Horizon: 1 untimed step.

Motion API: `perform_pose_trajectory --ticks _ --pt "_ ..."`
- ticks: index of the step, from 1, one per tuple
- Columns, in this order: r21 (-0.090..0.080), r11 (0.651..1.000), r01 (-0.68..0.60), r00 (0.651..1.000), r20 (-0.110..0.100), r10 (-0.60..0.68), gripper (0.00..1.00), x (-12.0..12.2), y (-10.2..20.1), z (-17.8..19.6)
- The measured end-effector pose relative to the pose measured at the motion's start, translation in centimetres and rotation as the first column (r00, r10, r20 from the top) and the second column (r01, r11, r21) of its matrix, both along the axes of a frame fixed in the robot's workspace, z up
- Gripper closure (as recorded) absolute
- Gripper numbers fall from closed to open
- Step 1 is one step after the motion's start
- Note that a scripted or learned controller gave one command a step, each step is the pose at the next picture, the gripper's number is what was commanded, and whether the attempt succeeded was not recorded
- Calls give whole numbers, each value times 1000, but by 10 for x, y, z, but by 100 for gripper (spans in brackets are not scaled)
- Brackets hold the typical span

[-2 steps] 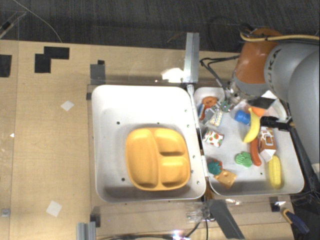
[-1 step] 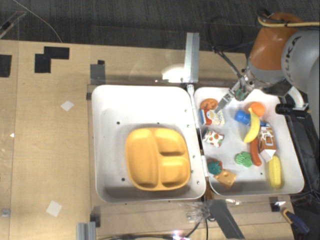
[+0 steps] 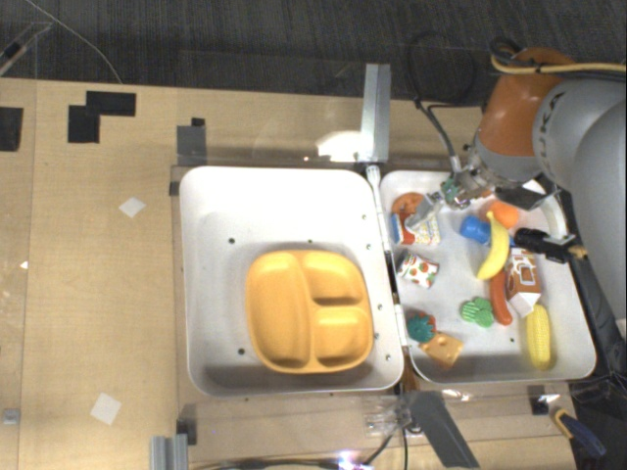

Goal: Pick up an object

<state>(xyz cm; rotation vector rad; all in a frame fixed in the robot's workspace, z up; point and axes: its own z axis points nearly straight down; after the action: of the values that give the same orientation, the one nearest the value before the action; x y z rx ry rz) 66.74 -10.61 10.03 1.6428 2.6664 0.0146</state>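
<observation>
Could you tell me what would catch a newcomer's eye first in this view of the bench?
Probably the yellow divided tray, lying alone in the left bin. Next, the right bin, crowded with small toy foods, among them a banana and a corn cob. The gripper hangs over its upper left corner.

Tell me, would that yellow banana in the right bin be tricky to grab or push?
Probably a bit. The banana looks like smooth, glossy toy plastic, so two fingers might slip on it. Its curved shape could make it swivel when pushed. It lies crowded against the red sausage, so a push would likely shift both.
</observation>
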Motion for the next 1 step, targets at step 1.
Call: perform_pose_trajectory --ticks 1 --pt "5 995 104 995 -10 -104 0 6 1 -2"
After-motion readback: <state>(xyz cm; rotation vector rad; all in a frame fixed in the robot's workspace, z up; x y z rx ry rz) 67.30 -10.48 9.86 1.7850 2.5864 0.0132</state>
